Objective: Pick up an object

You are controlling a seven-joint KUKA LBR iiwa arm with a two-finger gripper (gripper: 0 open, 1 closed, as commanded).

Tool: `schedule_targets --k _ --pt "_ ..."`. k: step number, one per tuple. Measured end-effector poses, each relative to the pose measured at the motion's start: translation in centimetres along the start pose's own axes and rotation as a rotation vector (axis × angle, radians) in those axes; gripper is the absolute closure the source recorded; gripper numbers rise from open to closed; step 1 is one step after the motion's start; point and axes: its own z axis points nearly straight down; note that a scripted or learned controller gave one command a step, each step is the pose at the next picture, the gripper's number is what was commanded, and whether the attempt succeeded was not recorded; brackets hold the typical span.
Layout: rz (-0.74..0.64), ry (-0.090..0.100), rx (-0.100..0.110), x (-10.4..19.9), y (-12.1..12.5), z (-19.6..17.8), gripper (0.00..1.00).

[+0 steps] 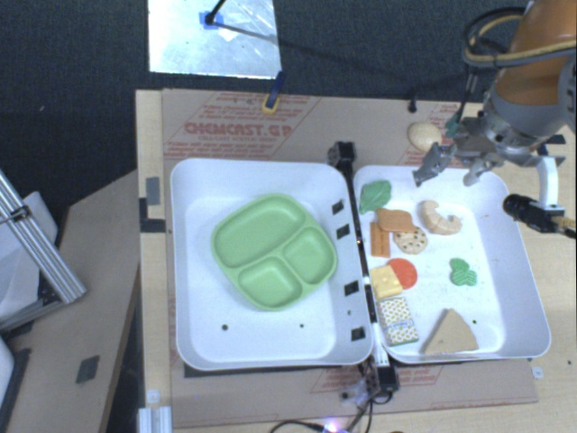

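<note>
Both white bins (261,177) look like smooth moulded plastic with a soft sheen. The green divided plate (274,251) is plastic too, matt and even. Under the bins lies a brown cardboard sheet (234,124), dull and printed in red. The toy foods seem plastic or foam: the sandwich wedge (450,334) looks grainy, the red tomato slice (403,271) smooth. A shiny, crinkled foil-like sheet (215,25) sits on dark, rough carpet (72,79). The arm's orange band (537,39) is glossy.

A robotics lab test bench: two shallow white plastic bins (261,174) side by side on a printed brown cardboard sheet (239,124), aluminium framing rails (32,242) at the left edge, dark carpet (72,52) beyond the far edge.
</note>
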Motion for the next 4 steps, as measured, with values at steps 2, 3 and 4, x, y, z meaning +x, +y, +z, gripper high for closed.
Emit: schedule_targets --k 2,3,4 --pt "-0.005 -0.001 -0.010 0.8 0.9 4.4 0.00" --pt "-0.005 -0.001 -0.010 1.2 1.1 8.6 0.00" --pt "0.001 -0.001 -0.007 0.6 0.4 14.3 0.00"
